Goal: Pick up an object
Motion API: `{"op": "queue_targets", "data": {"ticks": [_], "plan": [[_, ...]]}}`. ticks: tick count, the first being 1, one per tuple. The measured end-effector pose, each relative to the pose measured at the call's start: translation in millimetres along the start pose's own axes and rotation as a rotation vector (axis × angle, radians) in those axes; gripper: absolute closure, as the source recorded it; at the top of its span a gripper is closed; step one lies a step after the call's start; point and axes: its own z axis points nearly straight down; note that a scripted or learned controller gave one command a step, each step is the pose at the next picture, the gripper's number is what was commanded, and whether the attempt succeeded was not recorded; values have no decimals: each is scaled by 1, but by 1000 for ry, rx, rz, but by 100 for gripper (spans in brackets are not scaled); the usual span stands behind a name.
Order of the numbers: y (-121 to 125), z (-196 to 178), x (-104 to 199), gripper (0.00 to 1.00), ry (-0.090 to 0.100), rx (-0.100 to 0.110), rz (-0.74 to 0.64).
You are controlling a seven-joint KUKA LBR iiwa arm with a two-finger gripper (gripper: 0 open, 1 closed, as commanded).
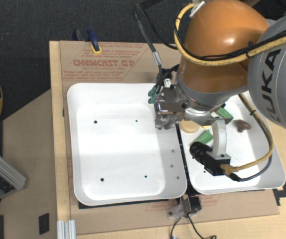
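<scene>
Hanging over two white bins [83,148], the tool [165,116]; whether clenched, cannot tell; one brown object [241,126].

Grey arm [277,78] with large orange dome band [222,29] — black and yellow cables looped around; black letters "KU" on grey casing; metallic wrist block.
</scene>
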Motion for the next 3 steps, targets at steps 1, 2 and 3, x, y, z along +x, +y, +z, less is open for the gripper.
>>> {"op": "queue_targets", "data": {"ticks": [1, 2, 3], "plan": [[1, -90, 16, 100, 3, -9, 0], [2, -65, -33, 100, -3, 7, 9], [1, -122, -25, 100, 1, -5, 2]]}}
